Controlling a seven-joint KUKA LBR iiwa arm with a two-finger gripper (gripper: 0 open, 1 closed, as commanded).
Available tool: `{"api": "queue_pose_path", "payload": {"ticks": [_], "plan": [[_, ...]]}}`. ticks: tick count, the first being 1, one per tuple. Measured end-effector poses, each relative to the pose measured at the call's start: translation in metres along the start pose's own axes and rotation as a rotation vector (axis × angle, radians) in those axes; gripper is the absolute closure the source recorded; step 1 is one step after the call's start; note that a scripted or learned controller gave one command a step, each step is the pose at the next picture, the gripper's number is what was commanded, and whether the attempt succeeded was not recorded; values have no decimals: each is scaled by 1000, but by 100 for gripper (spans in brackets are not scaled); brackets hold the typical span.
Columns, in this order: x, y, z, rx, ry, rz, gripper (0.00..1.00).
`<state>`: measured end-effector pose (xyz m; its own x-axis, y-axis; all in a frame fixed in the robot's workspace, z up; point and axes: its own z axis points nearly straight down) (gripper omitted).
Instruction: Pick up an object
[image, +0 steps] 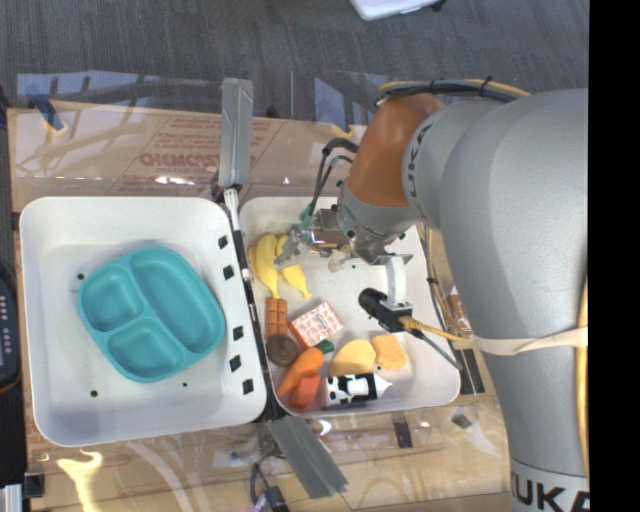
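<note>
My gripper (308, 240) reaches into the right bin (440, 378) from the right, hanging at the bin's upper middle just above the yellow bananas (268, 264). Nothing is seen between its fingers. Below it lie a brown chocolate bar (277, 317), a pink checked block (316, 322), a dark round piece (282, 350), an orange carrot (299, 371), a red piece (307, 392), a yellow lemon-like shape (351, 357), an orange-yellow wedge (391, 352) and a black-and-white cow toy (352, 388).
The left bin (50, 240) holds a teal divided plate (150, 313). A grey divider bar (236, 130) runs between the two bins. The arm's grey body covers the right side of the bench.
</note>
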<state>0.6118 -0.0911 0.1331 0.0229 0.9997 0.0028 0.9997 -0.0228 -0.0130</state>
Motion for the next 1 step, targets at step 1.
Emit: {"api": "queue_pose_path", "payload": {"ticks": [1], "plan": [[-34,-45,-95,-19,-5,-118,0]]}}
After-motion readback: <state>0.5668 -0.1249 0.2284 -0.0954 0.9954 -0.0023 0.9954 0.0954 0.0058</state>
